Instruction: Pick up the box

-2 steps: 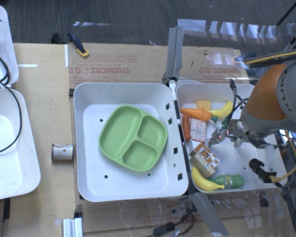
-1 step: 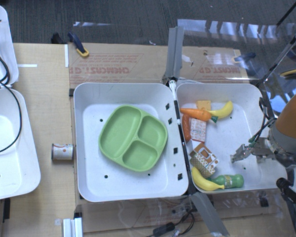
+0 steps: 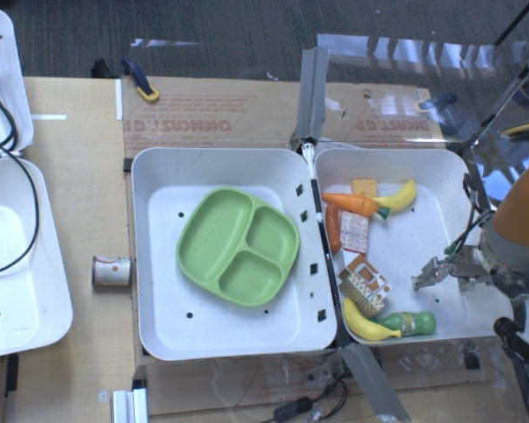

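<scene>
Camera view looks down on two white bins side by side. Left bin (image 3: 150,263) holds a green divided plate (image 3: 238,247), tilted a little, with three compartments. Right bin (image 3: 441,315) holds the clutter along its left side: the box (image 3: 365,285), small, with a brown and white print, lies tilted near the divider between the bins, just far of a yellow banana (image 3: 367,322) at the near wall. A green bottle-shaped toy (image 3: 413,324) lies against that banana's right end. Farther back, a red-and-white packet (image 3: 353,233) lies flat, with an orange carrot (image 3: 350,204) across its far end and a second banana (image 3: 397,197) just right of the carrot, near a small tan square (image 3: 364,187).

From the right edge the arm reaches in, its orange band (image 3: 518,218) showing above the wrist. Its gripper (image 3: 426,279) sits low over the right part of the right bin, to the right of the box and apart from it, with bare bin floor between them. Its fingers are too small and dim to read, so I cannot tell whether they stand wide or narrow; nothing is seen between them.

Left of the bins, a small can (image 3: 112,271) lies on the bench.
</scene>
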Robot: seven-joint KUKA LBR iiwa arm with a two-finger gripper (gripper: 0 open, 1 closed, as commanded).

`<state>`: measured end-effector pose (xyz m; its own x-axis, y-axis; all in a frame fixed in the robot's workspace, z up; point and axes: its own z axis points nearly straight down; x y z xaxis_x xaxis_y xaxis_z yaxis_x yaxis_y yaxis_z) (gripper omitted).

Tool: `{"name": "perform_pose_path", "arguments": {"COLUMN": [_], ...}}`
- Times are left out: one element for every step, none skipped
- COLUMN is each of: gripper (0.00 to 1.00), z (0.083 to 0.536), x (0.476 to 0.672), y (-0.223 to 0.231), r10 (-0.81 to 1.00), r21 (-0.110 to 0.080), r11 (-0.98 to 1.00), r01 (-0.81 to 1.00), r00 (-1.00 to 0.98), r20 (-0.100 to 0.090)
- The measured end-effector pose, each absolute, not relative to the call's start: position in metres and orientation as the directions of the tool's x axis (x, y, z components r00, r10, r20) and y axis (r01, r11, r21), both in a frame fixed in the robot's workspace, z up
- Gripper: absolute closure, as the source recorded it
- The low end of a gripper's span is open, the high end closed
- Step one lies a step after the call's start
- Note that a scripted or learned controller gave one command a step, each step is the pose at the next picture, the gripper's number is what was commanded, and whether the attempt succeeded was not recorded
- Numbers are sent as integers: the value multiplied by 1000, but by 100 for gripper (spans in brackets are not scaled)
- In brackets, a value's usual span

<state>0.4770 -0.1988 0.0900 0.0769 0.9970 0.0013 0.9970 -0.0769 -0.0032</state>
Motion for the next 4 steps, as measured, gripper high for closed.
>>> {"name": "perform_pose_path", "arguments": {"gripper": [0,0,0,100], "z": [90,90,90,98], "x": [477,477,478,478], "y": [-199,-199,-177,-178], "r10": [997,997,982,983], "r21": [-3,-3,-2,-1], "r11": [-77,-77,188,184], "r01": [997,997,982,983], "r00": [77,77,-188,-184], "r20": [1,1,2,2]}}
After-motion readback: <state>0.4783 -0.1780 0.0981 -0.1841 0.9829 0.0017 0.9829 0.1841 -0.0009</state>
